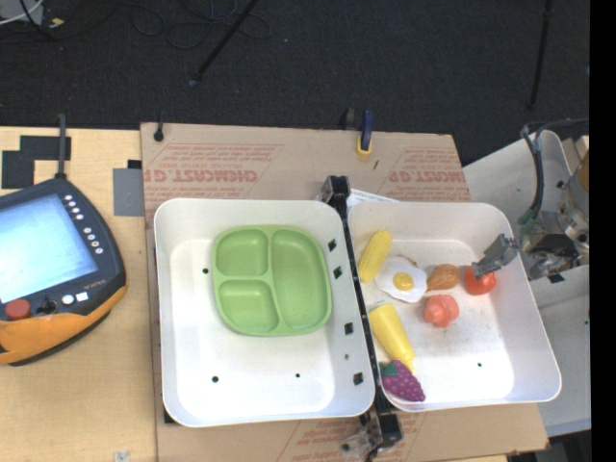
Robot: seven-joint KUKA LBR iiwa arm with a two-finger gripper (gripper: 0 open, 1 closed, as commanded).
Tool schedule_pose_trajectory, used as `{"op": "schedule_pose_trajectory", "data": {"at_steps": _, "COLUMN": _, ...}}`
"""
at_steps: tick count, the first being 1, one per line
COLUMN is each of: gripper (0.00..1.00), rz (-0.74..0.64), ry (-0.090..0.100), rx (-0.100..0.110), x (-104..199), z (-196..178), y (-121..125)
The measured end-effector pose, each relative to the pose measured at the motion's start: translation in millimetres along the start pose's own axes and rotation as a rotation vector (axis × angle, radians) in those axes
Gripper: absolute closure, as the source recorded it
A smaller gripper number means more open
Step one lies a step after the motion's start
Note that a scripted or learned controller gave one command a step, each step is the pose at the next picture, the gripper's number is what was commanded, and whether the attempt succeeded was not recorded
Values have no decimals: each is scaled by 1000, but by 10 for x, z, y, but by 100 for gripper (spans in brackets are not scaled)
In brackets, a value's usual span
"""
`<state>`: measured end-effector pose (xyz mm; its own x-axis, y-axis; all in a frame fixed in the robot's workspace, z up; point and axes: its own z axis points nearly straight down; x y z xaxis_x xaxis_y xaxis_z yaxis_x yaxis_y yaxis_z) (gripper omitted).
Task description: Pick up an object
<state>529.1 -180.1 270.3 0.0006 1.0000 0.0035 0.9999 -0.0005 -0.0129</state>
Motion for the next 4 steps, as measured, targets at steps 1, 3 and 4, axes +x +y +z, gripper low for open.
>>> {"op": "schedule_pose_trajectory", "data": {"at_steps": 1, "gripper": 0, "rz": -1, "ry": -2, "rx": -9, "x": -3, "z": -49, "y": 16}}
{"op": "schedule_pose_trajectory", "data": {"at_steps": 3, "gripper": 0, "rz": -3, "ry": 0, "rx": -5, "x": 136, "z": 909, "y": 128}}
{"op": "schedule_pose_trajectory", "data": {"at_steps": 4, "gripper": 0, "rz": -2, "ry": 0, "rx": -3, "x": 165, "z": 1546, "y": 166}}
